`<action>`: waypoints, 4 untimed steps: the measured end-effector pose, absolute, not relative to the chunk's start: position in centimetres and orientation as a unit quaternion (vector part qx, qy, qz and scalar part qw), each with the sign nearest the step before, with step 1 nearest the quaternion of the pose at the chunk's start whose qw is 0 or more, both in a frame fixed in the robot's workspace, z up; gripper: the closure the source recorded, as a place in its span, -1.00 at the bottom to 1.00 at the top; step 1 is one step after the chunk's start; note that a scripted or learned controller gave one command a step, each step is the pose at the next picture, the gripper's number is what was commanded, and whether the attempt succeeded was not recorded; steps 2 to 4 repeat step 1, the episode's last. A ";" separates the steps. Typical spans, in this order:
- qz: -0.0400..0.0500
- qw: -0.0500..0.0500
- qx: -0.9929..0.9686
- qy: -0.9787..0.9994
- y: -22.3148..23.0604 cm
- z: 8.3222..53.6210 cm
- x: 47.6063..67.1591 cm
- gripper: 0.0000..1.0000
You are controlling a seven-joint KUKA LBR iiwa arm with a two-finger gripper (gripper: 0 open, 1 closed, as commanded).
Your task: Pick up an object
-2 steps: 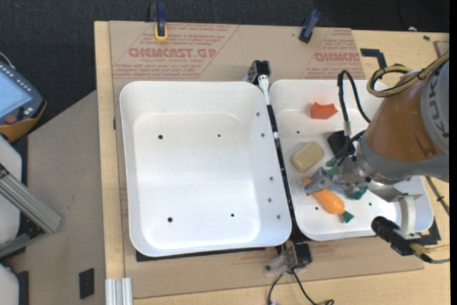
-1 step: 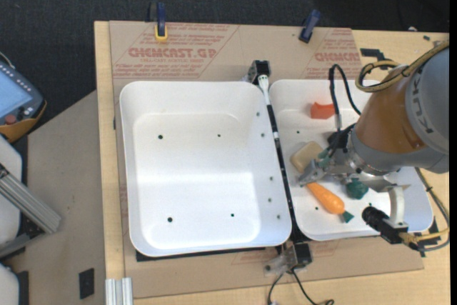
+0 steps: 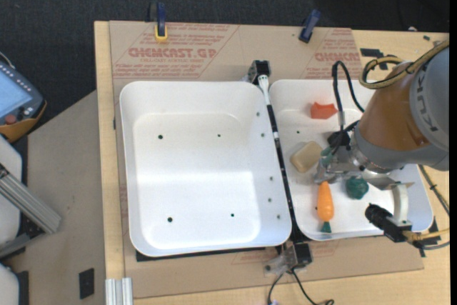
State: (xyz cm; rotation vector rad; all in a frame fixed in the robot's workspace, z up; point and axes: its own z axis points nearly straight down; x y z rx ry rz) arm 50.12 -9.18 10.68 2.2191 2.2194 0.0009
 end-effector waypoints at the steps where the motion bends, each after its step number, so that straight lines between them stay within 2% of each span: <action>1: 0.004 0.001 0.703 0.711 -0.2 18.8 49.9 1.00; 4: 0.004 0.001 0.703 0.711 -0.2 18.8 49.9 1.00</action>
